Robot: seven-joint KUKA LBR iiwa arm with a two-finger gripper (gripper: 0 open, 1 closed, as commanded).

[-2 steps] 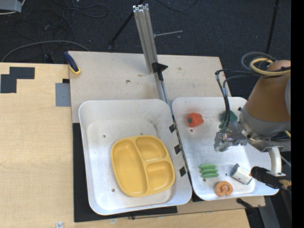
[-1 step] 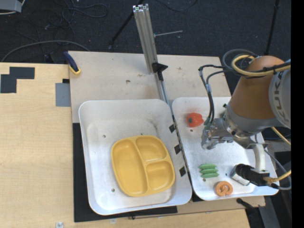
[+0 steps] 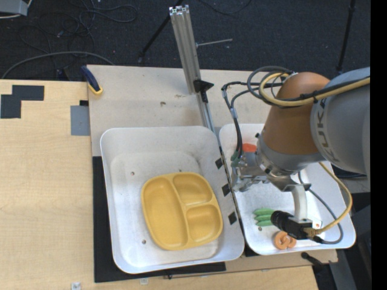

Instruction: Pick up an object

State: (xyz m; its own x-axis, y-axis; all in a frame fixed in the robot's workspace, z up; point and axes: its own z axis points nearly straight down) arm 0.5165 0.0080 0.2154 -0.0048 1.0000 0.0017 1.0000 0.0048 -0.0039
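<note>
My gripper hangs low over the left side of the right bin, close to the wall shared with the left bin. The arm's bulk covers most of that bin. A small green object lies just below the gripper on the bin floor. An orange ring-like object rests near the bin's front edge. A bit of a red-orange thing peeks out just above the gripper, partly hidden by the wrist. Nothing shows held in the gripper.
The left bin holds a yellow divided plate towards its front right. An upright aluminium post stands behind the bins. A wooden tabletop lies to the left.
</note>
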